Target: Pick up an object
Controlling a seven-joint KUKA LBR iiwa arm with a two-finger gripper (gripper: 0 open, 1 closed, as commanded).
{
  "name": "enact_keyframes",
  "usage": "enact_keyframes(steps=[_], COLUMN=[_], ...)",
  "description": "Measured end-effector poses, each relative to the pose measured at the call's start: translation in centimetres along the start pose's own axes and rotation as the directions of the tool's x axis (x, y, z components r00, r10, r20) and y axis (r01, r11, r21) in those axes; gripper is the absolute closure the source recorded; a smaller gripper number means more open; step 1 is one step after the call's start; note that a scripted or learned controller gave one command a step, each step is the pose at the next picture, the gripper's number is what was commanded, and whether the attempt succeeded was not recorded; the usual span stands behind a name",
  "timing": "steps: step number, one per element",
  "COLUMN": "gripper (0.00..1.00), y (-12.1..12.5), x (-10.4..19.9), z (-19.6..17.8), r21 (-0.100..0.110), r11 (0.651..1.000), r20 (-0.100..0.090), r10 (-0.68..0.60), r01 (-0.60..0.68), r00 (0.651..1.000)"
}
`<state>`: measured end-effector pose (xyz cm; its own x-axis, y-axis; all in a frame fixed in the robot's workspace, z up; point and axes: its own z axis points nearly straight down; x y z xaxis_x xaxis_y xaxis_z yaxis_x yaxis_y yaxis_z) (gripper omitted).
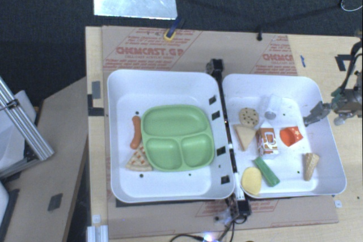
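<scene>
Two white bins sit on the bench, and nothing is picked yet: the food lies loose in the right bin (326,122), an orange carton (267,141) at its middle, while the gripper (315,113) hovers at its far rim, its grip unreadable.

Arm (353,100) was cut off by the right edge; just a sliver of wrist hardware showed. Gripper (315,113) was small and blurry over the right bin's (327,100) far-right rim, finger state unreadable. Clear item (271,105) near the cookie (248,117) washed out against the white floor, couldn't identify it. Print on the small orange carton (267,141) was too small to read. Waffle-pattern wedge (138,160) had one corner tucked under the green tray's (177,136) rim.
</scene>
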<state>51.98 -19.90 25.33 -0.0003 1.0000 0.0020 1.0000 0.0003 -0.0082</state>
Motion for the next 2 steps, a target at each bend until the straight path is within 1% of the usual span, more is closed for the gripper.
enact_keyframes(steps=[1, 2], gripper=[0.0, 0.0], y=[0.2, 1.0], x=[0.0, -0.7], z=[-0.5, 4.5], r21=[-0.01, -0.007], r11=[1.0, 1.0], r20=[0.003, 0.002], r10=[-0.003, -0.001], r01=[0.003, 0.001], r00=[1.0, 1.0])
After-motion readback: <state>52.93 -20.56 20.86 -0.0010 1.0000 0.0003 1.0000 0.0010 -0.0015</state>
